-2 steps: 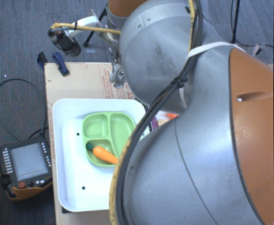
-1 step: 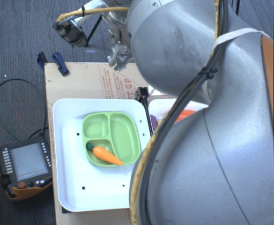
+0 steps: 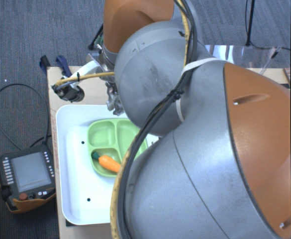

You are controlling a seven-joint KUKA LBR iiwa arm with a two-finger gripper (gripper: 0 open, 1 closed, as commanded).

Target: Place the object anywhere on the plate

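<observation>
A light green divided plate (image 3: 108,133) lies in the white bin (image 3: 73,158) at the left. An orange carrot (image 3: 109,163) with a dark green top rests in the plate's near compartment. My gripper (image 3: 113,102) hangs over the bin's far edge, just beyond the plate's far rim, mostly hidden by the grey arm. The arm covers the plate's right part and most of the bench.
The bulky grey and orange arm (image 3: 200,133) fills the middle and right of the view. A teach pendant (image 3: 28,176) lies on the floor to the left of the bench.
</observation>
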